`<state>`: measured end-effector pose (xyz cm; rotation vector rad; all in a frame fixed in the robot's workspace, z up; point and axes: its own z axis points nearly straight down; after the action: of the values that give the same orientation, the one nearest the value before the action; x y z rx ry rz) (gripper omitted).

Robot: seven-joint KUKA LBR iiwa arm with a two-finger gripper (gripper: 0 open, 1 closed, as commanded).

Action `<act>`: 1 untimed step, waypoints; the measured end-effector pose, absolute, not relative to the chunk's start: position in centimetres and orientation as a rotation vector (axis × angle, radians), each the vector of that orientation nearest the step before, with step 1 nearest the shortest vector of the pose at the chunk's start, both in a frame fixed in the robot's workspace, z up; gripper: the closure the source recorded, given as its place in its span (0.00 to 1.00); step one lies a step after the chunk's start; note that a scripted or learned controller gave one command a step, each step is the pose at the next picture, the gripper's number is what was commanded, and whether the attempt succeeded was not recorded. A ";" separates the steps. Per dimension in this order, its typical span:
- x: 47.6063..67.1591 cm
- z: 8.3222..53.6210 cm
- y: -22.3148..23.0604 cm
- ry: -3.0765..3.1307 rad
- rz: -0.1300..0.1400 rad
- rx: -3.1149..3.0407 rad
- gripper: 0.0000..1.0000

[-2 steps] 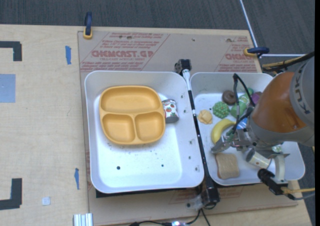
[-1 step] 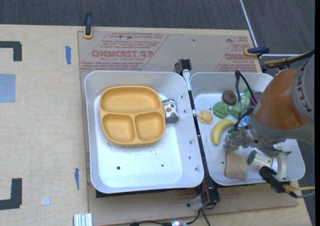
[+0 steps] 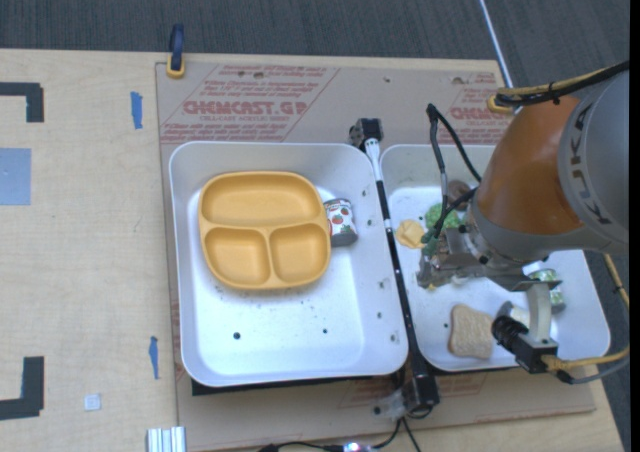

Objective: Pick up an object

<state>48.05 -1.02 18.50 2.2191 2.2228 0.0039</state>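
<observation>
My gripper (image 3: 437,273) hangs low over the middle of the right bin (image 3: 432,348), under the arm's orange band. A slice of brown bread (image 3: 470,331) lies just below and to the right of it. A small yellow piece (image 3: 410,233) rests near the bin's left wall, above the gripper. A green leafy item (image 3: 438,215) peeks out beside the wrist, partly hidden by it. In the left bin (image 3: 280,340) sits a yellow divided plate (image 3: 265,228) with a small can (image 3: 341,221) touching its right edge.
A black divider rail (image 3: 390,240) runs between the two bins. Cables loop above the wrist at the right bin's far side. A pale object (image 3: 545,295) lies at the right bin's right part, half hidden by the arm.
</observation>
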 end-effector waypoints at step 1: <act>48.0 18.5 -1.1 2.222 0.003 2.220 0.00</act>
<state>48.03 -1.07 18.49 2.2201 2.2217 0.0030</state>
